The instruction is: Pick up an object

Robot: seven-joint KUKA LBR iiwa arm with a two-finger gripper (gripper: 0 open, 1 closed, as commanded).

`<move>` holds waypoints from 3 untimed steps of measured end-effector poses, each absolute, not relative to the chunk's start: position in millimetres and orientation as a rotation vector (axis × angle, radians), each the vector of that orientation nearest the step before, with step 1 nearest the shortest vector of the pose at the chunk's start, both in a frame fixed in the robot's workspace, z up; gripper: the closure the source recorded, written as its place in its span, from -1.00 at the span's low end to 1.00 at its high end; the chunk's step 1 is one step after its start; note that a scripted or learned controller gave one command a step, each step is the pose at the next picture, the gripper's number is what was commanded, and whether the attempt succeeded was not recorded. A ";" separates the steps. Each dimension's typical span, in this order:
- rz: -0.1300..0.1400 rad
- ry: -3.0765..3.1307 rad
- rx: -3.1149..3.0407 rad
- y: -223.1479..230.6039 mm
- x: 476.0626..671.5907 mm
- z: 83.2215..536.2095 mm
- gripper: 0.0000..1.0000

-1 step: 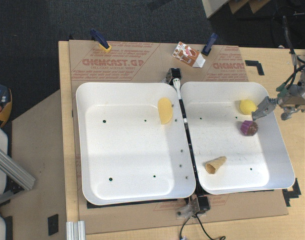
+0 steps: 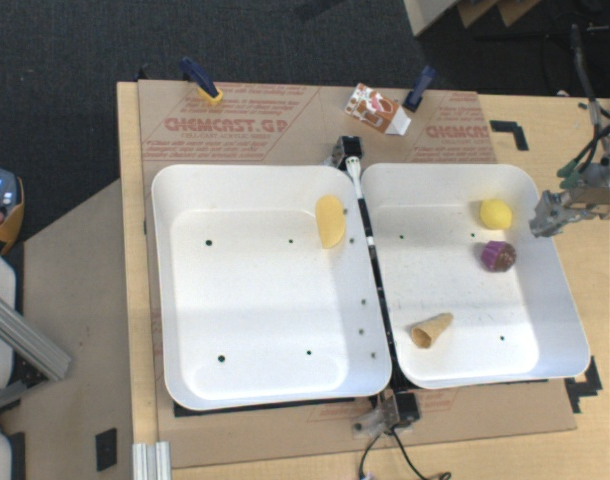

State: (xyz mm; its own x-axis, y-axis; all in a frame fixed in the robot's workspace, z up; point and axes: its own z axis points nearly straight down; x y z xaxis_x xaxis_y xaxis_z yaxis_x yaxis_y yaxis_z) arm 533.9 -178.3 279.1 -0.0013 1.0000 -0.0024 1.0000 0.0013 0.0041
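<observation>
Nothing has been picked yet. The gripper [image 2: 545, 215] is seen by the right bin [image 2: 560, 298], nearest the yellow ball [image 2: 495, 213]. A reach inward seems needed next.

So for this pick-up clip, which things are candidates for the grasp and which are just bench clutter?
Job items:
- yellow oblong piece, left bin
- yellow ball, right bin
- purple object, right bin
- tan cone, right bin
- gripper, at the right bin's right rim

Lying about:
- red-and-white packet on the cardboard sheet
- two blue clamps at the sheet's far edge
</observation>
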 end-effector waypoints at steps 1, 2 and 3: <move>-0.004 2.217 2.229 -226.9 502.3 256.4 1.00; 0.013 2.207 2.204 -224.8 494.7 491.5 1.00; 0.005 2.214 2.213 -224.3 478.8 539.4 1.00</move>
